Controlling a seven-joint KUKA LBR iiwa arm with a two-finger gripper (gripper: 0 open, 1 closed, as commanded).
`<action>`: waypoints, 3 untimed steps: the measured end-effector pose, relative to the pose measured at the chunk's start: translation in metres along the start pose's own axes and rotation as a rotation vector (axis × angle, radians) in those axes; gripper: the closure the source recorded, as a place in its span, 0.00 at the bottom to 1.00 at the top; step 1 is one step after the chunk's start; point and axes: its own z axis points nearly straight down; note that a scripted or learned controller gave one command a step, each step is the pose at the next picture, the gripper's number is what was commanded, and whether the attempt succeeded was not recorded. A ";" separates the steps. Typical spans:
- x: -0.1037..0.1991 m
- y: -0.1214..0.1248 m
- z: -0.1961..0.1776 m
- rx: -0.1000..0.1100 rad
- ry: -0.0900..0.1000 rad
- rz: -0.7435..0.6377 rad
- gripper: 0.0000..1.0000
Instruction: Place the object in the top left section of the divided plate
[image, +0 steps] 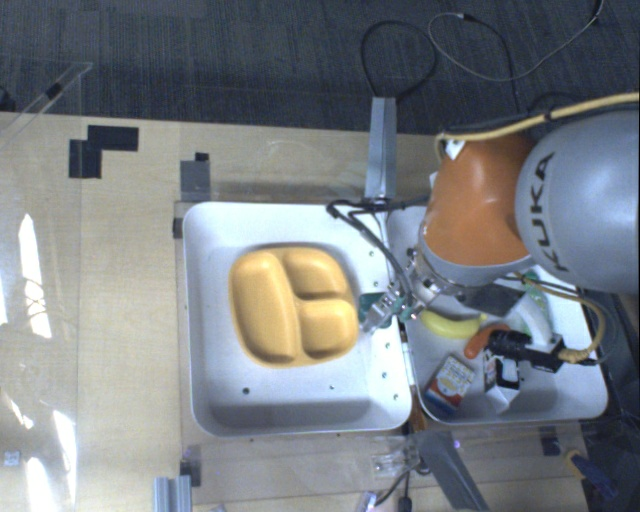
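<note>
Nothing sits in the divided plate (293, 303) yet, so by the look of things the placing is entirely ahead, and even the pick is unconfirmed. The gripper (381, 310) hangs low over the seam between the two bins, just off the plate's right edge, with a small greenish bit showing at its tip. Whether that bit belongs to the tool or is something caught there is too blurred to settle, and I cannot tell if the claw is released or clenched.

Above it the orange band (478, 210) and grey arm (590, 200) cover much of the right bin (590, 400). Just beside the wrist lies a yellow banana-like piece (452, 324), and near it a small orange item (475, 342) and a printed carton (452, 380); any of these may be the object meant, and all rest in the right bin, apart from the plate.

The yellow plate lies in the left bin (215, 395), its one long compartment on the left and two smaller ones on the right. Its top left section is well away from the tool, so a carry across the plate remains.
</note>
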 end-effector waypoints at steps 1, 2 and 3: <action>0.050 0.036 0.029 0.002 0.003 -0.083 1.00; 0.048 0.012 0.020 0.002 0.003 -0.164 1.00; 0.017 0.014 0.008 -0.001 -0.001 -0.376 1.00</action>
